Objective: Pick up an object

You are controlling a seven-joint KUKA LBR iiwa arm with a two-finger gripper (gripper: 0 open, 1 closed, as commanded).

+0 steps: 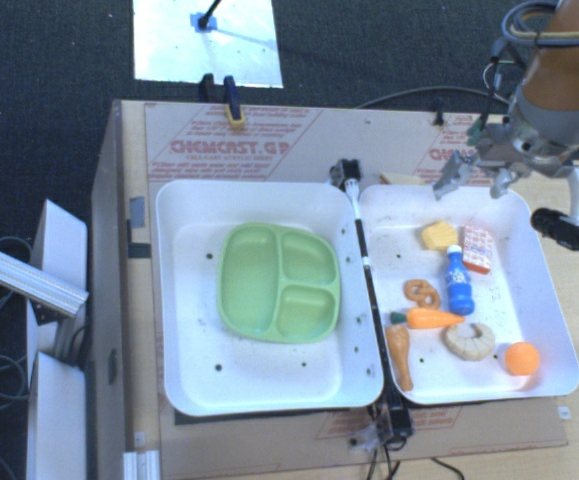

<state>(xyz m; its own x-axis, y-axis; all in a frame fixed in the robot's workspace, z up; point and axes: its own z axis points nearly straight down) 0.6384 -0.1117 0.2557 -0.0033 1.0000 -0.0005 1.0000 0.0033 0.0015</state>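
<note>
I saw the gripper [475,179] at the upper right of the frame, above the far rim of the right bin [547,298], its fingers spread wide with nothing between them. Toys lay in that bin: a blue bottle [458,282], a pretzel [421,292], two carrots, an orange ball [521,358]. The green plate [277,282] sat in the left bin [191,358].

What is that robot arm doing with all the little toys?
The robot arm's gripper hangs above the far edge of the right bin, fingers spread and holding nothing. It is meant to pick something up but has not yet. Below it lie toy foods: a yellow piece, a red and white box, a blue bottle, a pretzel, carrots and an orange ball. The left bin holds a green plate.
</note>
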